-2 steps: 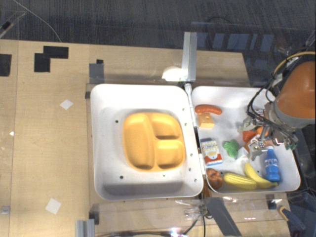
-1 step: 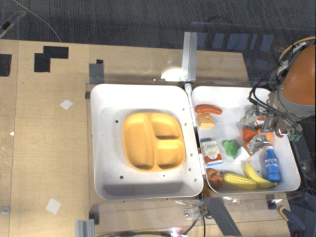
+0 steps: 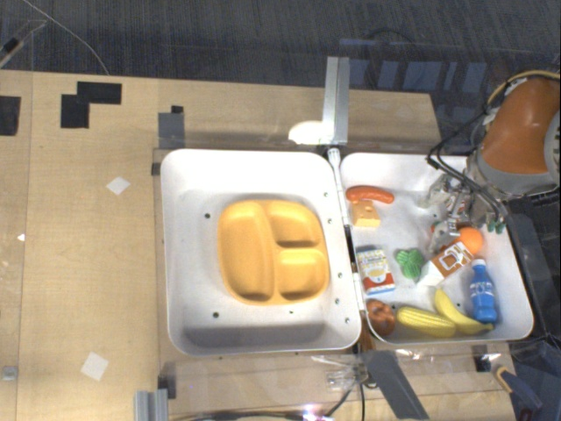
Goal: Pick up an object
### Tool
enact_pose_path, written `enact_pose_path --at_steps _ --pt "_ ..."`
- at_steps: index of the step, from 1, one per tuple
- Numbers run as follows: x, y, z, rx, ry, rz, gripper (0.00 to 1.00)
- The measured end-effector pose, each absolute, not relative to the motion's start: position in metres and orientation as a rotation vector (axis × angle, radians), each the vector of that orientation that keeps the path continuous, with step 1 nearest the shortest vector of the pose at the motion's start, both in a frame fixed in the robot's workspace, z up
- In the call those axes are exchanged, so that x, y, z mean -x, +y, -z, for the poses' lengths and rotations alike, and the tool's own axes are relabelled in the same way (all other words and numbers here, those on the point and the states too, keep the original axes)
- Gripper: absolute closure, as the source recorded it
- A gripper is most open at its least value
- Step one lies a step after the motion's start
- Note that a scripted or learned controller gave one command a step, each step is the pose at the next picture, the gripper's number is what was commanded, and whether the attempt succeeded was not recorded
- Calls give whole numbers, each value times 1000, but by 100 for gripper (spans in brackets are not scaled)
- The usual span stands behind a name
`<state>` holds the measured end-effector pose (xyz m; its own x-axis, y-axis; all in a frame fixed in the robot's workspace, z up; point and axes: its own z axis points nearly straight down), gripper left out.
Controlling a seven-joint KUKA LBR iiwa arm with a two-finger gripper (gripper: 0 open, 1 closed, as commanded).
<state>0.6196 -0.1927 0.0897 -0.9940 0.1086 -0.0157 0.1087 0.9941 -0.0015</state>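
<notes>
**Arm low over right bin, toy food scattered below**

Camera view: two white bins sit side by side on the wooden bench. The left bin (image 3: 180,235) holds a yellow divided tray (image 3: 272,250), lying flat near its middle, three compartments facing up.

The right bin (image 3: 399,167) holds the loose objects. A hot dog (image 3: 369,195) lies near the back-left corner, with a small yellow wedge (image 3: 366,215) just in front of it, touching or almost touching. A small printed carton (image 3: 375,268) lies against the left wall, mid-bin. A green broccoli piece (image 3: 409,262) sits just right of that carton. A red apple (image 3: 380,313) sits in the front-left corner, touching the end of a banana (image 3: 427,322). A second banana (image 3: 458,312) overlaps it toward the right. A blue bottle (image 3: 480,291) with a white cap lies along the right side, near the front. An orange ball (image 3: 471,239) sits just behind the bottle, with a brown-and-white box (image 3: 451,259) tilted beside it, touching.

The arm (image 3: 519,139) comes in from the right, orange band above the back-right corner of the bin. The gripper (image 3: 454,207) hangs just behind the orange ball and the box, cables around it. Cannot tell how the gripper is set; too cluttered. Nothing clearly seen between them.
</notes>
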Motion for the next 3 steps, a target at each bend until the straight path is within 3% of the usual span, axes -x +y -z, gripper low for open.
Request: enact_pose_path --at_steps 1,2,3 --pt "-657 -145 -88 -1117 2929 -1 0" --pt "-589 -168 -89 -806 3025 0 0" --pt "-662 -127 -89 -1309 2855 6 0"
